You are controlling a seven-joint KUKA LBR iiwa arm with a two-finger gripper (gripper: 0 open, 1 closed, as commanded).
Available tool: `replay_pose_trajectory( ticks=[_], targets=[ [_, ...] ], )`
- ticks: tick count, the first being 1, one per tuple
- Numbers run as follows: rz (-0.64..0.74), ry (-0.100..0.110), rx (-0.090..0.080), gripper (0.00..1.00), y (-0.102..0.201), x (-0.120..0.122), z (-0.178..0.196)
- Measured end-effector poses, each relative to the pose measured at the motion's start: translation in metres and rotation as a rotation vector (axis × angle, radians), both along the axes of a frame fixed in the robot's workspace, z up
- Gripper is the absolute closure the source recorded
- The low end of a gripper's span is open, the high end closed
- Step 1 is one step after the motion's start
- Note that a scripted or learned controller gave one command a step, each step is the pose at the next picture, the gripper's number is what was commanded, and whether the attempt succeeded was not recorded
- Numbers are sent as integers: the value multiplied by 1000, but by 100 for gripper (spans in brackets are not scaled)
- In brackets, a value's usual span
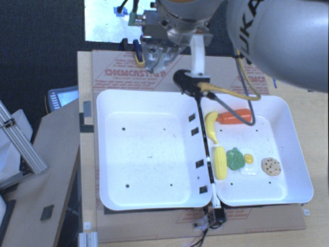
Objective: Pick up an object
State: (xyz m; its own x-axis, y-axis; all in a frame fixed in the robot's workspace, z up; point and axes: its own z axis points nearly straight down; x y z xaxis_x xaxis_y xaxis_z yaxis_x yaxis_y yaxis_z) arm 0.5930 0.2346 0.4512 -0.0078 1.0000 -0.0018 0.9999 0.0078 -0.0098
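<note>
We cannot tell how the fingers of the gripper (157, 59) stand; we see it hanging above the bench behind the left bin (110, 138). In the right bin (295, 158) lie a banana (211, 125) touching a carrot (235, 117), a corn cob (220, 161) beside a green leafy piece (235, 159), and a cookie (270, 166) near the right wall.

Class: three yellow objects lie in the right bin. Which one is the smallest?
The small round yellow piece, right of the green leafy toy; the curved yellow banana and yellow corn cob are long.
</note>
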Motion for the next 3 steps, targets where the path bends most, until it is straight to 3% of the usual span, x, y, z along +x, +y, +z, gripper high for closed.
replay_pose_trajectory(
  ticks=[1,2,3],
  targets=[
    [-1,-7,3,100,0,-51,-13],
    [0,-19,6,100,0,-33,73],
    [-8,-15,3,100,-1,1,85]
  ],
)
